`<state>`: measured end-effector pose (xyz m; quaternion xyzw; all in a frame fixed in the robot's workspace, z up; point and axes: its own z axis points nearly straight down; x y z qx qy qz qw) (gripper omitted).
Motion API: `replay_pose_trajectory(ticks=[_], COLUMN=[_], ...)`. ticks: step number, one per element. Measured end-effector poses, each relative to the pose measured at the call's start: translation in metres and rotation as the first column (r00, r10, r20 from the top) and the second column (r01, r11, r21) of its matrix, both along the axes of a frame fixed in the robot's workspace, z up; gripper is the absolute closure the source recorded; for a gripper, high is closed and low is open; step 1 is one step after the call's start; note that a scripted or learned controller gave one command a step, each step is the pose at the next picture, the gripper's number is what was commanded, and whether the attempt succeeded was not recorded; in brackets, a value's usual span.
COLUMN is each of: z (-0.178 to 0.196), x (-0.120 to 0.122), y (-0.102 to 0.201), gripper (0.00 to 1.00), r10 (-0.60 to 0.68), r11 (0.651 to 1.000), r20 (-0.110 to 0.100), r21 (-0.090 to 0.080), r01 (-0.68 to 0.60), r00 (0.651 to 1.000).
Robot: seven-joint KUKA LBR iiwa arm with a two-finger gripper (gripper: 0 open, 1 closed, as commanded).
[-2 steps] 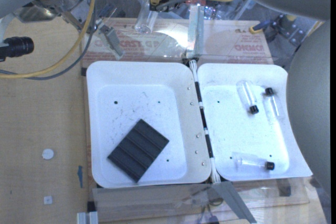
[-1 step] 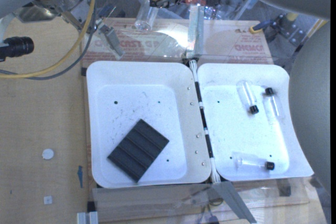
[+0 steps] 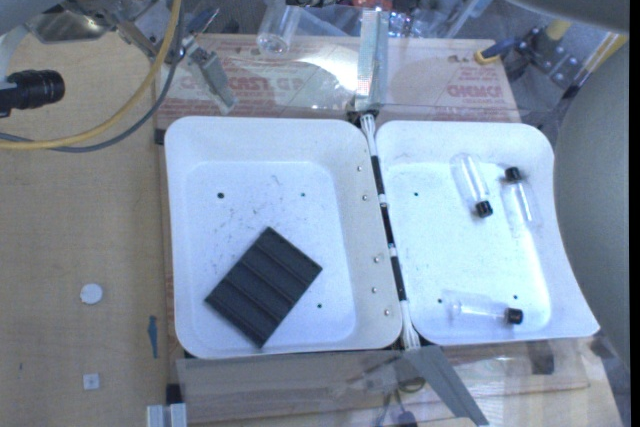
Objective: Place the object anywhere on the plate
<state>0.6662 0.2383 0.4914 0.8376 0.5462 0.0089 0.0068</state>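
White bins: two on the bench, left bin and right bin, touching along a central seam.
Plate: dark ribbed rectangle, lying tilted on the floor of the left bin, toward its near edge.
Objects: three clear vials with black caps in the right bin; two toward the bin's far side, close together, one near its front edge, well apart from the plate.
Jaws: cannot tell their state.
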Motion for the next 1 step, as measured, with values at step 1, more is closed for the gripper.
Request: replay_pose_trajectory(ticks=[1], z=[0.0091], x=[0.0001], y=[0.0019], gripper=[1.0], r10=[0.002], r11=[1.0], r20=[0.003], r21=[-0.001], r01=[-0.002], r00=[1.0])
